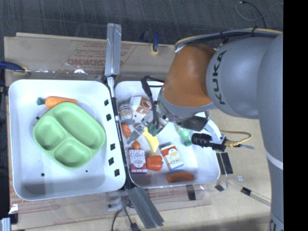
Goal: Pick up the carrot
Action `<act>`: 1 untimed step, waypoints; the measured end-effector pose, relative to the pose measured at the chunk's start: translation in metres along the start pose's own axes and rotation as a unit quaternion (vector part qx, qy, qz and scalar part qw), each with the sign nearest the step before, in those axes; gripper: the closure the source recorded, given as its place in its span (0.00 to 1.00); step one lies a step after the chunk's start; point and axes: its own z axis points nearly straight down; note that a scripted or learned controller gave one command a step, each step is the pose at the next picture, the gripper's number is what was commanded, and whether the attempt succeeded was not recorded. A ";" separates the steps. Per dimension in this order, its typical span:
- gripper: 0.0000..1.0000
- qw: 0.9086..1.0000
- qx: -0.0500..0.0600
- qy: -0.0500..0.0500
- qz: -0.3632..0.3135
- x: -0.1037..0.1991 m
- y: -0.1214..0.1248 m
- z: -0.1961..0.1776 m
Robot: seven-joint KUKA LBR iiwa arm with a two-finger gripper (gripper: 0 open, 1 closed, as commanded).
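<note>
The carrot [58, 100], orange with a green top, lies in the left bin [19, 143] by its far wall, just behind the green divided plate [70, 134]. My gripper [146, 127] is down in the right bin [208, 165], near that bin's left side, well to the right of the carrot. Its fingers [137, 129] stand apart, open, over a heap of toy foods, and I see nothing held between them.
The right bin holds several small items: a yellow piece [151, 141], a red tomato [154, 162], small boxes [137, 160], a can [125, 112], a sausage [181, 177] and a green bottle [185, 137]. The arm's bulk covers the bin's far right.
</note>
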 end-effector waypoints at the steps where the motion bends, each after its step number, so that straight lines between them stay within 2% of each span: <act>1: 0.00 1.000 0.000 0.000 -0.005 0.018 -0.001 0.001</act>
